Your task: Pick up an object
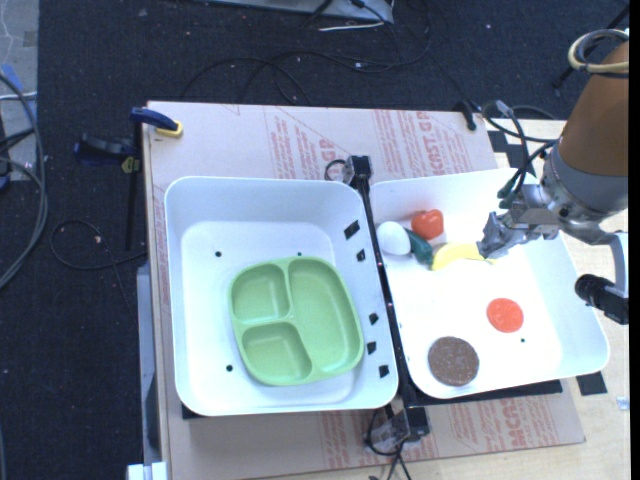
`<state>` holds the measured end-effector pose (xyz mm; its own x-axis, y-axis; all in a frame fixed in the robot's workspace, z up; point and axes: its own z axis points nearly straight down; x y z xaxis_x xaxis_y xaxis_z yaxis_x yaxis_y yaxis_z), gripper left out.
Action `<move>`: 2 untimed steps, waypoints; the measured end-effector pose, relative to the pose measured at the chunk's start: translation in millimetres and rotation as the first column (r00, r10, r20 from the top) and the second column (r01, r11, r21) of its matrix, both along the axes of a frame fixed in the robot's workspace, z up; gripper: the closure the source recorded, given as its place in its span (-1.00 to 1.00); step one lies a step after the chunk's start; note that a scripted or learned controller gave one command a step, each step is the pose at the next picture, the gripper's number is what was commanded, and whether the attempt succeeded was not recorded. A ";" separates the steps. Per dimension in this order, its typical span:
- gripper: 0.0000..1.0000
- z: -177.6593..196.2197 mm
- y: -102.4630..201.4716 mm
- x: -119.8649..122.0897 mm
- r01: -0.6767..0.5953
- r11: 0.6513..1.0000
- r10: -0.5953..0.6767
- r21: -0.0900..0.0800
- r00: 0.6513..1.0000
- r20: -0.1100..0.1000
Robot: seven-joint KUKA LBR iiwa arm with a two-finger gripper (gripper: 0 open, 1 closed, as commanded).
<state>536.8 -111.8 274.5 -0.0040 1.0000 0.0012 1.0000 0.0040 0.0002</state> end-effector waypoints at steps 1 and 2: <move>1.00 1.1 49.3 -4.3 -0.001 1.000 0.001 0.000 1.000 0.000; 1.00 -19.8 102.5 -6.9 -0.001 1.000 0.001 0.000 1.000 -0.002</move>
